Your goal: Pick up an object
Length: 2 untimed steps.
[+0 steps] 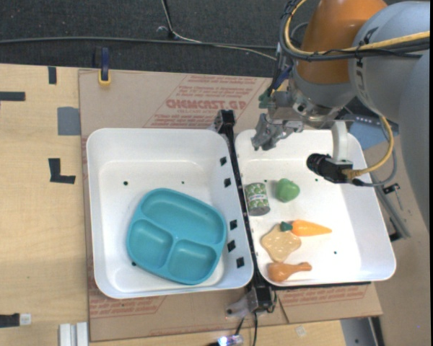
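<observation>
From my remote station, I see the left bin holding one thing, a teal divided plate that lies flat in its near right part, close to the central divider; the bin's far half and left side are bare white floor. Across the divider, the right bin carries five small items bunched in its left and near part. A small green-labelled can stands just beside the divider, with a green toy vegetable at its right. Nearer the camera lies a tan cracker-shaped toy, touching an orange toy carrot that points right. A toy chicken drumstick lies against the near rim. The right part of that bin's floor is open.

The gripper hangs over the far left corner of the right bin, near the divider's far end, its dark fingers pointed down with nothing visible between them; whether they are spread or closed I cannot tell. The can and green vegetable lie nearer the camera than the gripper, apart from it.
</observation>
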Motion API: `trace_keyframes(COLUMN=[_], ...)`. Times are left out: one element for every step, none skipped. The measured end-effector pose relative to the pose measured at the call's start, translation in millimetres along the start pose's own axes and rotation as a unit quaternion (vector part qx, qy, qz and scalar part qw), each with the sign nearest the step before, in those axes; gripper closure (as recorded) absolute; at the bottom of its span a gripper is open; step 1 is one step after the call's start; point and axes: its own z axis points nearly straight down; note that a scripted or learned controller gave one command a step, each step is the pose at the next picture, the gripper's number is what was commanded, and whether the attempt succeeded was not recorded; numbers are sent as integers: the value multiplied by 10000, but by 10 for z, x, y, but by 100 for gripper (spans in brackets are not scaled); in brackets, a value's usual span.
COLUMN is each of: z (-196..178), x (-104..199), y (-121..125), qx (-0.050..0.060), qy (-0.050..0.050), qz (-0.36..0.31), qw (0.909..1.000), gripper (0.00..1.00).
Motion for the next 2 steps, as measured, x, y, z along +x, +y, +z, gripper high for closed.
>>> trace_keyframes(z=[190,356], x=[472,967], y=[-76,-149], qx=[3,6], qy=[-3,-4], qz=[3,2], qw=[10000,10000], gripper=[100,100])
